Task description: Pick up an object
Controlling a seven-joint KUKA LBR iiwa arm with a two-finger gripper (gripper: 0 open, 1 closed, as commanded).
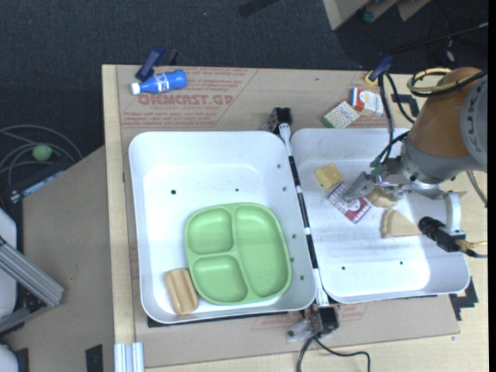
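My gripper (pixel 357 190) is down in the right bin (pixel 372 273), reaching in from the right. It sits right over a small red and white packet (pixel 350 208) and seems to touch its top edge. A yellow block (pixel 328 177) lies just left of the gripper. A tan piece (pixel 382 199) lies beside it on the right, partly under the wrist. A pale wedge (pixel 397 223) rests a little nearer the front. I see nothing lifted off the bin floor.
The left bin (pixel 155 169) holds a green divided plate (pixel 235 252) and a tan bread-like piece (pixel 180 291) at its front left corner. Behind the bins lie a blue bottle (pixel 159 81) and small printed boxes (pixel 353 108). Black cables (pixel 446 237) hang by the right bin.
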